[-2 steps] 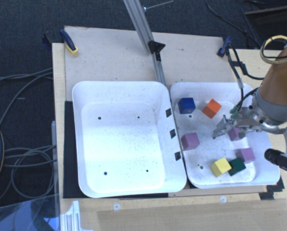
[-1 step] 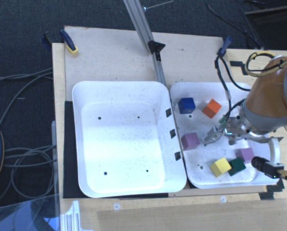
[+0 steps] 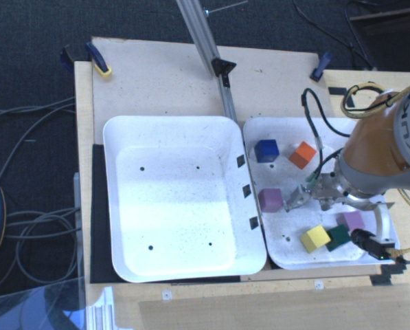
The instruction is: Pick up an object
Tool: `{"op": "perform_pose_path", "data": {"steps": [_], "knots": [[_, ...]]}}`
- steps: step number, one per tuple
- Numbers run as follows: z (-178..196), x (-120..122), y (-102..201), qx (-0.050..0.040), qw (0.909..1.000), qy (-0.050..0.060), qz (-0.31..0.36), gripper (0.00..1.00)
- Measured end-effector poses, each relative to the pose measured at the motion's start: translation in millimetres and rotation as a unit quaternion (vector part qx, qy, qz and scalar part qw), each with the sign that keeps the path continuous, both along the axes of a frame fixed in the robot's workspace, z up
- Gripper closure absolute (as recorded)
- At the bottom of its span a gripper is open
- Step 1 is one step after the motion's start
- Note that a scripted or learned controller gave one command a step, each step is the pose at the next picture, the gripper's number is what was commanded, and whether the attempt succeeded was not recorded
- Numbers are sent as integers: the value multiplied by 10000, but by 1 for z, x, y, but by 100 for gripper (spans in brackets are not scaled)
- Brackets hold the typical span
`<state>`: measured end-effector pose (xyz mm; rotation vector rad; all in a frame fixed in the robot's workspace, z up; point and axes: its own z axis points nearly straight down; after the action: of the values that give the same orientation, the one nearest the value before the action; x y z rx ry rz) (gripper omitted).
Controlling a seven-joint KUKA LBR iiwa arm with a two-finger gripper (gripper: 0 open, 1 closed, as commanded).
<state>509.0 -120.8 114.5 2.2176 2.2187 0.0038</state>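
Likely light, hard and easy to pinch on two flat sides, purple block [image 3: 270,199] in the right bin [image 3: 285,251], just at nine o'clock from the hand [image 3: 302,195], hand maybe spread apart but too blurry to tell.

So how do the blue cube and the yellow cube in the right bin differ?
The blue cube sits near the right bin's far edge, the yellow cube near its front edge. The blue cube stands alone; the yellow cube sits right beside a green block. Both are small cubes of similar size.
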Motion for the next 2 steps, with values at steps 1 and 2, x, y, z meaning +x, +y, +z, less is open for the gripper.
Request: {"op": "perform_pose_path", "data": {"steps": [1,2], "knots": [[8,0,1,8,10000,7,0,100],[55,6,-6,0,10000,-6,4,100]]}}
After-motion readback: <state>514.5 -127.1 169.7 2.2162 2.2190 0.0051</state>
